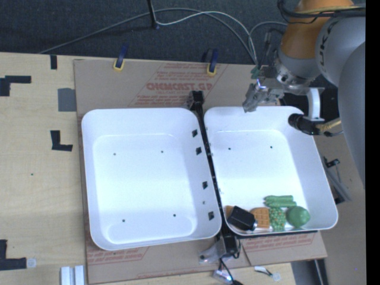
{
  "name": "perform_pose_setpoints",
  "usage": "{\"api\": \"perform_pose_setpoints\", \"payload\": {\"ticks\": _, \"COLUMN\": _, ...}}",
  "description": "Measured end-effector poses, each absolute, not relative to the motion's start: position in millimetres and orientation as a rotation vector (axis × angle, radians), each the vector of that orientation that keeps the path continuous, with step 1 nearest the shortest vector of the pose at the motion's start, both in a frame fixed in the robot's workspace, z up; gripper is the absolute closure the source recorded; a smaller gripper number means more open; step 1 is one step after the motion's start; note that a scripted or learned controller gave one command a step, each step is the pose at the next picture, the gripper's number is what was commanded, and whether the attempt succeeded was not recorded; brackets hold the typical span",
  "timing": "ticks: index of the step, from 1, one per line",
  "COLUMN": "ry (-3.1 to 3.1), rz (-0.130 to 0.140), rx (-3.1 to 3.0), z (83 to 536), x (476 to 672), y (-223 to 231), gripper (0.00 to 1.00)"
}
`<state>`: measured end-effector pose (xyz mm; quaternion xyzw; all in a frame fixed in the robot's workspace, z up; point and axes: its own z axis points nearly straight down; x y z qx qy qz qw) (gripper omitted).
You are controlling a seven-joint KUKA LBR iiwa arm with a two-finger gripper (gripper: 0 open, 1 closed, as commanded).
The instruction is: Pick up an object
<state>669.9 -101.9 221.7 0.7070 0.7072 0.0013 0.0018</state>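
- Several small things sit bunched at the near edge of the right bin (309,159): a black block (241,218), an orange piece (260,218), and green toy veg (289,209).
- My gripper (256,97) hangs over that bin's far rim, well apart from them; can't tell its state from here.
- They look light, stiff and probably a bit slick.
- I'd go for the black block across its short sides.

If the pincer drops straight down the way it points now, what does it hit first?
Probably the right bin's far rim or the bare floor just inside it, though depth is unclear. The toys lie at the near edge, well off that line.
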Motion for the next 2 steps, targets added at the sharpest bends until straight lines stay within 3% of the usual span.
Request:
{"api": "perform_pose_setpoints", "payload": {"ticks": 1, "ry": 2.220, "rz": 0.004, "rx": 2.219, "z": 267.4, "x": 670.6, "y": -101.8, "gripper": 1.00}}
{"api": "perform_pose_setpoints", "payload": {"ticks": 2, "ry": 2.226, "rz": 0.001, "rx": 2.217, "z": 269.2, "x": 667.6, "y": -49.4, "gripper": 1.00}}
